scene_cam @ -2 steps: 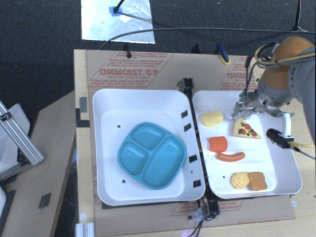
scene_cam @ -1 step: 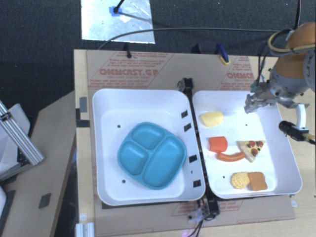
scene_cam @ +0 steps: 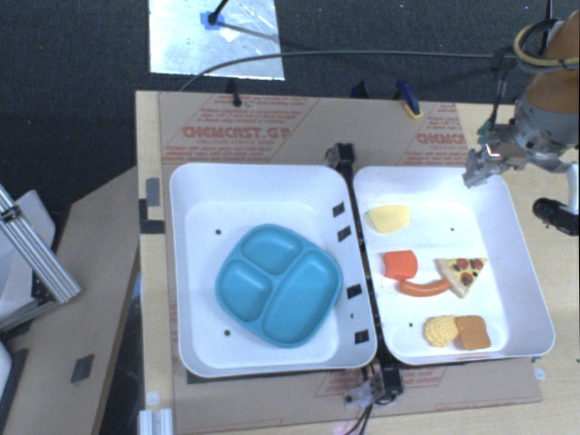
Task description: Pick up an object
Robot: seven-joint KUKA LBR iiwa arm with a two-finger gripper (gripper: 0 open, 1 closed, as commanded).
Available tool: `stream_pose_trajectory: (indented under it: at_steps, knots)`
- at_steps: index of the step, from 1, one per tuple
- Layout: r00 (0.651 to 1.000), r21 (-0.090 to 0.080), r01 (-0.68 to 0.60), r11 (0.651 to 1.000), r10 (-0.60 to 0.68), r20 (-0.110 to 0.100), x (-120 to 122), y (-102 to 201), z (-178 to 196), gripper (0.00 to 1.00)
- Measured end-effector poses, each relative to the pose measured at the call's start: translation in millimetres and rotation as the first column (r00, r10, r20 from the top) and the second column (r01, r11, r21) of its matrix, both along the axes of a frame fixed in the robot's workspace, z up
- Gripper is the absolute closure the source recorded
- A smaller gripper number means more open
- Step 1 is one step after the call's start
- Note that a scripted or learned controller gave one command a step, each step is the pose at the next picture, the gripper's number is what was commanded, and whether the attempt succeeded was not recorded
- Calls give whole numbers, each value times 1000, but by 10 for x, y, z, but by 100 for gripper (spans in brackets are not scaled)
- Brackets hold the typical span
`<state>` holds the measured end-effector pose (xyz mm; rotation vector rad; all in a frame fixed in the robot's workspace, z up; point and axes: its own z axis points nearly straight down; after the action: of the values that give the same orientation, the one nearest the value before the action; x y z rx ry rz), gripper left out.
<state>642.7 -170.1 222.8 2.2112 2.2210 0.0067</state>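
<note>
The right bin (scene_cam: 517, 234) holds toy food: a pale yellow piece (scene_cam: 389, 217), an orange-red block (scene_cam: 400, 264), an orange sausage (scene_cam: 424, 287), a pizza slice (scene_cam: 462, 273), a yellow round cookie (scene_cam: 439, 331) and a brown piece (scene_cam: 472, 333). The gripper (scene_cam: 478, 172) hangs at the bin's far right corner, above its rim, well away from the food. Nothing shows between its fingers.
The left bin (scene_cam: 195, 198) holds a blue divided plate (scene_cam: 277, 284). A black clip strip (scene_cam: 349, 234) runs between the bins. A foil sheet (scene_cam: 214, 25) lies beyond the bench, and a cable crosses above it. A metal frame (scene_cam: 32, 252) stands at the left.
</note>
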Motion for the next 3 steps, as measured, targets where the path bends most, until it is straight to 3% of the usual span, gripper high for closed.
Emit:
stream_pose_trajectory:
  at_steps: [1,3]
  knots:
    - [1000,1,-1,1000,1,-4,10,0,83,100]
    - [1000,4,-6,1000,6,-8,-127,1166,-53,100]
